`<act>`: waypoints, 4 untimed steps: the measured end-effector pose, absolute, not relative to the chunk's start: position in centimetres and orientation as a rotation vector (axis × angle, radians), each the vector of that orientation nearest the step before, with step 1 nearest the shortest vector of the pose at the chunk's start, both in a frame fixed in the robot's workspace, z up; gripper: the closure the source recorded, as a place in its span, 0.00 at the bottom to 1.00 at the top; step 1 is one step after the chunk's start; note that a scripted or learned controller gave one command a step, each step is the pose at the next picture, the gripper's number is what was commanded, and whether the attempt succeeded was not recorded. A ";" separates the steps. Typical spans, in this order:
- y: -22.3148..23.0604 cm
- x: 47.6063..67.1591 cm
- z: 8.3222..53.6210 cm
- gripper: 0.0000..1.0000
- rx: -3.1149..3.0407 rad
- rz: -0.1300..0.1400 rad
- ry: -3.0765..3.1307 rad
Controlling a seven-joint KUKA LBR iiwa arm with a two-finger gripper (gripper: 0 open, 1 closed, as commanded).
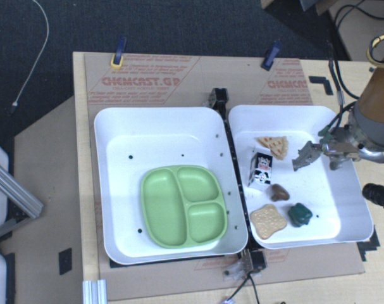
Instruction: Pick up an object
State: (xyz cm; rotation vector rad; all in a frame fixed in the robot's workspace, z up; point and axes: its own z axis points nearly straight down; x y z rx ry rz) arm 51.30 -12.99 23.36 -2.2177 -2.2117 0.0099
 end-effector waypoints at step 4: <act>-12.2 51.8 8.3 0.00 -2.220 0.002 -2.218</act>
